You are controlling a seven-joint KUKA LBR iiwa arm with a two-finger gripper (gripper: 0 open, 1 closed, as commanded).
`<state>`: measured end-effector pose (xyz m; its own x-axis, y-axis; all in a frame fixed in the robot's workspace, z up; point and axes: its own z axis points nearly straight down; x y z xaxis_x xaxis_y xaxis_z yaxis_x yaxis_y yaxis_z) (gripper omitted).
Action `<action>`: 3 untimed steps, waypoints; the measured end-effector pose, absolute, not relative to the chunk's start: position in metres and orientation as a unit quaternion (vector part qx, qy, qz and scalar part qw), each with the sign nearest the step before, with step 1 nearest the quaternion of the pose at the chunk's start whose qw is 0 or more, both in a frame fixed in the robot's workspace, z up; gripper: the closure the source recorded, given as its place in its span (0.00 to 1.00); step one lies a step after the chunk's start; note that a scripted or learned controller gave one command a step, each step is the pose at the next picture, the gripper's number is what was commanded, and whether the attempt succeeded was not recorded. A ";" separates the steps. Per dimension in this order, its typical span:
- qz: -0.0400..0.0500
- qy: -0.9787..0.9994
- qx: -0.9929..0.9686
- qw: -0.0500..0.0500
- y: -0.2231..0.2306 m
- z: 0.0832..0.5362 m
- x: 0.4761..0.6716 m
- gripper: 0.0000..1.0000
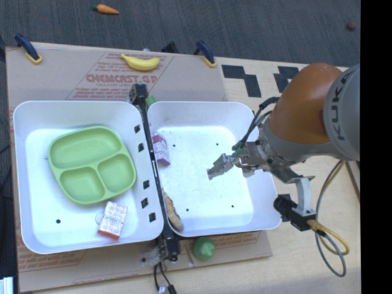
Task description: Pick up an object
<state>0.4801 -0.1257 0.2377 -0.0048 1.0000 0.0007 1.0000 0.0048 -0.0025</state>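
Approach step, by the look of it: gripper (218, 168) over the right bin (202, 110), finger opening impossible to tell, nothing visibly held (pink packet (160, 149) by the divider, needing a leftward reach and descent).

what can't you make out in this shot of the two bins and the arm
- Gripper, camera view: too small and blurred to tell open or shut, or whether it touches the right bin.
- Brown item in the right bin's lower-left corner: partly tucked against the bin wall, identity unclear.
- Small packet by the divider: print too small to read.
- Red-and-white box in the left bin: label unreadable.
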 end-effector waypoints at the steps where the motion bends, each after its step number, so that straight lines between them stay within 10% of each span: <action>1: 0.001 -0.709 -0.705 0.001 -0.126 0.238 0.480 0.00; 3: 0.001 -0.709 -0.705 0.001 -0.126 0.238 0.480 0.00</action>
<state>0.4801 -0.1257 0.2377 -0.0048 1.0000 0.0007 1.0000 0.0048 -0.0025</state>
